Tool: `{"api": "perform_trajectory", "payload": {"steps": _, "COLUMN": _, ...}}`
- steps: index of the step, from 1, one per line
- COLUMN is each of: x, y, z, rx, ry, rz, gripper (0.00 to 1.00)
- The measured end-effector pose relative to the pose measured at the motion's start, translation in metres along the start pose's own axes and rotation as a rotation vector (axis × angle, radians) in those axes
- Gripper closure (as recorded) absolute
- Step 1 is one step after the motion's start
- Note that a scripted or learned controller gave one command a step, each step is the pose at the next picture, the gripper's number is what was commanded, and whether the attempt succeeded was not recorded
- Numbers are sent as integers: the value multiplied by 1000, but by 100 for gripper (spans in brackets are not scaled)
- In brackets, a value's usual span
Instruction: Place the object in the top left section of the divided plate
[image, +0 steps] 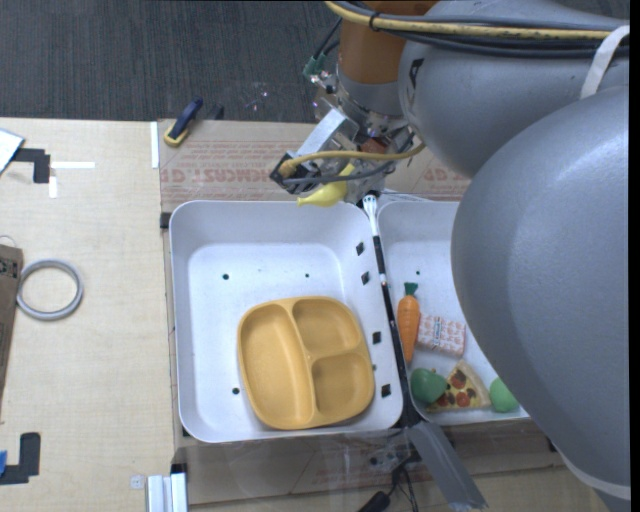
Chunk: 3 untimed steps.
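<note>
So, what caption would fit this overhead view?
Claw next to a yellow object at the left bin's back rim, divided plate lying in it.

Divided plate (305, 362) in left bin (262, 250)

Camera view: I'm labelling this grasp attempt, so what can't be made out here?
The claw: cables and brackets crowd it in the camera view, so whether it holds the yellow object is unclear.
The right bin: the arm covers its right part.
The green object at the arm's edge: partly covered, not identifiable.
</note>
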<state>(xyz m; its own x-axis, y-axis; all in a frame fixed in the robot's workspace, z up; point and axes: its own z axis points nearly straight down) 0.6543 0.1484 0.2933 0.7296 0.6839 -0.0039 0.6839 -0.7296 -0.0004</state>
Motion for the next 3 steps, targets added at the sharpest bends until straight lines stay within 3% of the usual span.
{"api": "perform_trajectory", "payload": {"steps": 1, "x": 25, "y": -37, "z": 113, "rx": 2, "ry": -2, "rz": 88, "gripper": 100}}
{"api": "perform_trajectory", "payload": {"steps": 2, "x": 7, "y": -11, "z": -10, "rx": 0, "ry": 1, "rz": 107, "gripper": 100}}
{"api": "perform_trajectory", "payload": {"steps": 3, "x": 50, "y": -59, "z": 151, "rx": 1, "ry": -1, "rz": 122, "gripper": 100}}
